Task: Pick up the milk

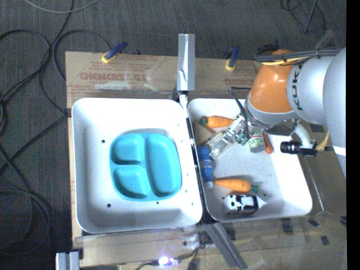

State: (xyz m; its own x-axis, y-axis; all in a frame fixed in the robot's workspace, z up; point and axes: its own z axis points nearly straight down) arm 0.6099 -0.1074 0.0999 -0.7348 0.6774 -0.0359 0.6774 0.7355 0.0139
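Right bin (292, 204) front: milk (242, 203), cow-patterned | arm (315, 89): "KUKA" | hand (225, 141): grip state unclear

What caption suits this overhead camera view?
Gripper hovers over the right bin, the milk untouched near its front edge.

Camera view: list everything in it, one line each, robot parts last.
Bins: two, white, side by side on the bench.
Divided plate: one, turquoise, in the left bin.
Carrots: two, orange; one at the right bin's top, one lower.
Bottle: one, blue, along the right bin's left wall.
Milk carton: one, black and white, near the right bin's front edge.
Clamps: two, blue and yellow, on the board's far edge.
Arm: one, grey and orange, over the right bin.
End effector: one, beside the upper carrot.
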